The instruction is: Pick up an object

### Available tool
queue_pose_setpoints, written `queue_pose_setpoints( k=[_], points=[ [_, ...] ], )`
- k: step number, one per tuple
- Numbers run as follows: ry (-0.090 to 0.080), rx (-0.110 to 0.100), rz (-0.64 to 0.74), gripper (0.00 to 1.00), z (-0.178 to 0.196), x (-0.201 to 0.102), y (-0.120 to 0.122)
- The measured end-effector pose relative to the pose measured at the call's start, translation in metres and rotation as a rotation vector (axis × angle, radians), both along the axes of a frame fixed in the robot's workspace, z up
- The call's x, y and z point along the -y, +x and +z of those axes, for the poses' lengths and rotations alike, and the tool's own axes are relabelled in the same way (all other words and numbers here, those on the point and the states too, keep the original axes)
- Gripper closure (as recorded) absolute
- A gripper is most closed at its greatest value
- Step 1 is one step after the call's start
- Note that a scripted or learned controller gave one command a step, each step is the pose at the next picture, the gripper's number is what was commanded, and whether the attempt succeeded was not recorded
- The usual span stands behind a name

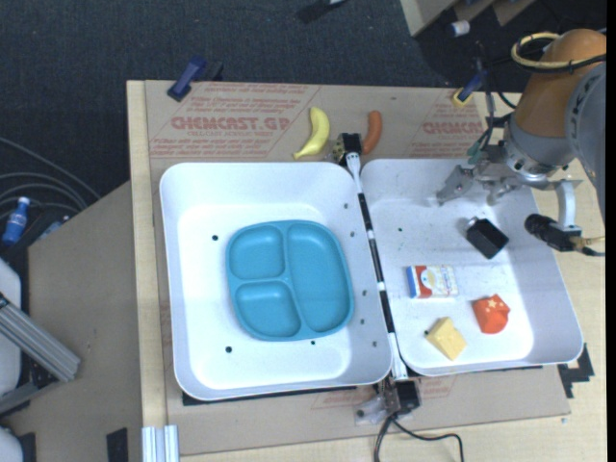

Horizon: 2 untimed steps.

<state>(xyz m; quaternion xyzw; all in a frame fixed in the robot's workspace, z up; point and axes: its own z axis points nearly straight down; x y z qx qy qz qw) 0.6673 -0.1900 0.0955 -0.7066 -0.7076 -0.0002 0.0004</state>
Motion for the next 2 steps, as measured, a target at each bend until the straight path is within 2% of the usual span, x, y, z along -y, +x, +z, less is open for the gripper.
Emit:
queue_pose_setpoints(
  k=[2],
  points=[
    [-0.001,0.001,-0.001,0.0,-0.0104,0.0135,-0.0005]
  ],
)
